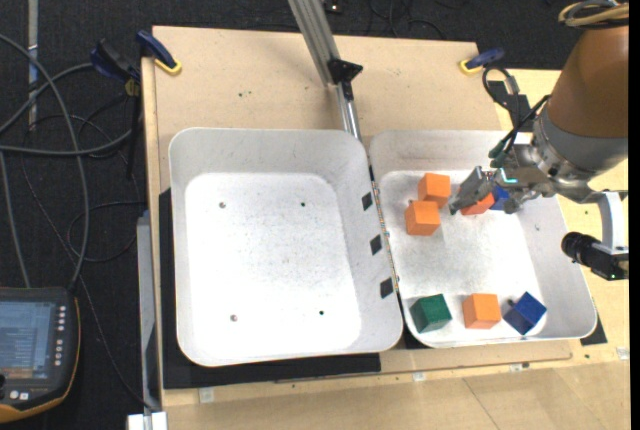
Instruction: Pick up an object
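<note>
The right bin [478,253] holds several small blocks. Two orange cubes [435,186] [423,217] lie close together near its far left corner. Along the near wall sit a green cube [431,311], another orange cube [482,309] and a blue cube [524,311]. My gripper [474,198] hangs low over the far middle of this bin, just right of the two orange cubes. A small red-orange piece [483,205] with a bit of blue beside it shows right at the gripper's tip. Whether it is held or lying under the gripper is unclear.
The left bin [182,168] sits beside the right one, sharing a middle rim. A slanted metal pole [305,3] ends at the far edge between the bins. Clamps [160,53] [482,60] grip the bench's far corners. The arm's body [595,108] looms over the right side.
</note>
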You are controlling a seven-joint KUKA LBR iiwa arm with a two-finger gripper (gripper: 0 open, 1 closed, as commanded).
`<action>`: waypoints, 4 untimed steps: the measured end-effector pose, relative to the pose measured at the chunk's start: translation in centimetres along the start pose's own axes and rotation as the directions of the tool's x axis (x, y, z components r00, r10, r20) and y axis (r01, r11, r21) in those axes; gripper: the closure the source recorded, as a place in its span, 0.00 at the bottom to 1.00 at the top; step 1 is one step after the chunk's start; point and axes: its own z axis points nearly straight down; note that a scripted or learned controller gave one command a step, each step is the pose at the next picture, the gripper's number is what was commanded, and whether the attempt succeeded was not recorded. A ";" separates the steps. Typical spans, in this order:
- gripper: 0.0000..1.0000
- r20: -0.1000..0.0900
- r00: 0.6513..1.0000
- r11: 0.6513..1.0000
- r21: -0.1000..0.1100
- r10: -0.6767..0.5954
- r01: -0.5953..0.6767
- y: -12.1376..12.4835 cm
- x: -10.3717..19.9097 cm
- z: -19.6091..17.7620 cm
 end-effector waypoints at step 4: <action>0.00 0.000 1.000 1.000 0.000 0.003 -0.003 -1.4 0.8 15.0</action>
